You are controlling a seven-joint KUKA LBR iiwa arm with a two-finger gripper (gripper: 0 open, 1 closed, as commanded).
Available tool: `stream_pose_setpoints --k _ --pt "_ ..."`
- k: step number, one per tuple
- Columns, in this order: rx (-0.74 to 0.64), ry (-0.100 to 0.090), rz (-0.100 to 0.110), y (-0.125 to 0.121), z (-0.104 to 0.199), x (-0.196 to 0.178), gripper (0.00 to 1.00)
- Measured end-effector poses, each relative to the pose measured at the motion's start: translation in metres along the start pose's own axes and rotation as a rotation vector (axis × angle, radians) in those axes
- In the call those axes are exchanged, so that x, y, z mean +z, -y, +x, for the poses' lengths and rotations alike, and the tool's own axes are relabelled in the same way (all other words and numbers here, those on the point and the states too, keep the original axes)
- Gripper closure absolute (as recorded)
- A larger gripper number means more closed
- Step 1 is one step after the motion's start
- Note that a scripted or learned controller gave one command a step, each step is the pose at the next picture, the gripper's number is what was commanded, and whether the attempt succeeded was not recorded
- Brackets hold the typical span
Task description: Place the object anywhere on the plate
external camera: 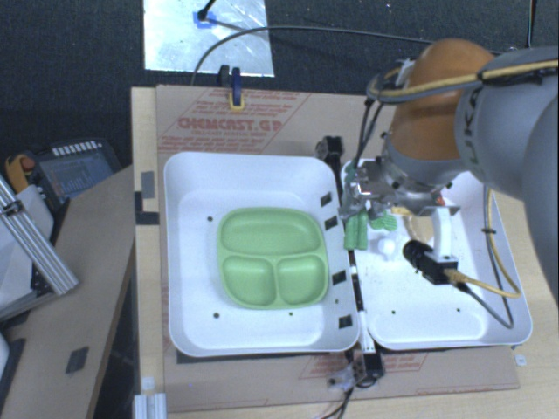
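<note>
The hand point(362, 215) hangs over the right bin point(454, 321), a green object point(356, 232) right beneath it, its grip impossible to tell, the green plate point(269, 258) off to its left.

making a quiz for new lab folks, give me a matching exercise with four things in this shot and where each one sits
Things:
1. green plate
2. green object
3. gripper
4. blue clip

Places:
A. at the divide between the two bins, on the left edge of the right bin
B. on the cardboard's far edge, beyond the bins
C. in the left bin
D. just above the green object, over the divide

Pairs: 1-C, 2-A, 3-D, 4-B
</note>
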State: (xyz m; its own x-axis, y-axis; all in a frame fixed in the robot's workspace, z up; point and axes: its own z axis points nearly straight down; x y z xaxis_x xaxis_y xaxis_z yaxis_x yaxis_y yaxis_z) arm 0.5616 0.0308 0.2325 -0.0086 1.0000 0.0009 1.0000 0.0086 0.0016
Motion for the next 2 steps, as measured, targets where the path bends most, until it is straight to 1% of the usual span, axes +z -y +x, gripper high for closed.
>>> stream_pose_setpoints --k 1,2 --pt "0.001 0.0 -0.001 -0.025 0.038 0.004 1.0" --pt "-0.001 -0.002 -0.002 -0.048 0.096 0.0 1.0"
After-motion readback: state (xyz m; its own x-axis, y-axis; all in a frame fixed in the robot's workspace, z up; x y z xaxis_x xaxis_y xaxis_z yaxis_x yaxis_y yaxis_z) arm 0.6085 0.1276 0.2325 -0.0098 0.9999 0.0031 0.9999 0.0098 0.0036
